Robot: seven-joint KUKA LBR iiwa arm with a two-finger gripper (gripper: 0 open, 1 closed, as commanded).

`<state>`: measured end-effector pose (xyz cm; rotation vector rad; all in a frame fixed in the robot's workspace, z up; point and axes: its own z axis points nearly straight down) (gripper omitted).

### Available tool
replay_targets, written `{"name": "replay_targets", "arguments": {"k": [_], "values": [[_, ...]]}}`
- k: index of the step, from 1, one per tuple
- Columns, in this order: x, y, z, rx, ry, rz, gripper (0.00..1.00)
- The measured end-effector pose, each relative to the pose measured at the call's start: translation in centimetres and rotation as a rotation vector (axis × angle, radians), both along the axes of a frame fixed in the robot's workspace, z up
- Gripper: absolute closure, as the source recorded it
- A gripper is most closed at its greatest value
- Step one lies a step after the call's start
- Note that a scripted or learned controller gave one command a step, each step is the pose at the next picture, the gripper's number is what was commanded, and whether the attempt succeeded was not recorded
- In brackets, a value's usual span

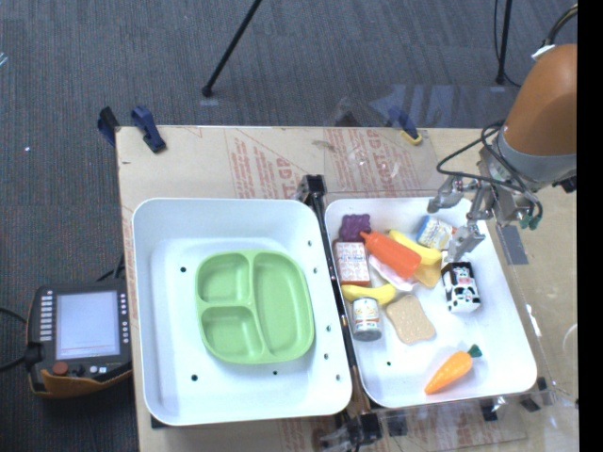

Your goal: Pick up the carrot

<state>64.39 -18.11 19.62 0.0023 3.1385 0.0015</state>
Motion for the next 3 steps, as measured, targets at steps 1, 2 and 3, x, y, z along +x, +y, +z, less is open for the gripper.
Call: {"name": "replay_targets", "arguments": {"k": [1, 2, 3], "values": [[-7.3, 2.2, -7.1, 0.003, 0.009, 0.12, 0.0], [-15.1, 2.3, -10.7, 0.0, -0.004, 0.445, 0.0], [-14.8, 0.3, -10.6, 0.003, -0.017, 0.642, 0.0]]}}
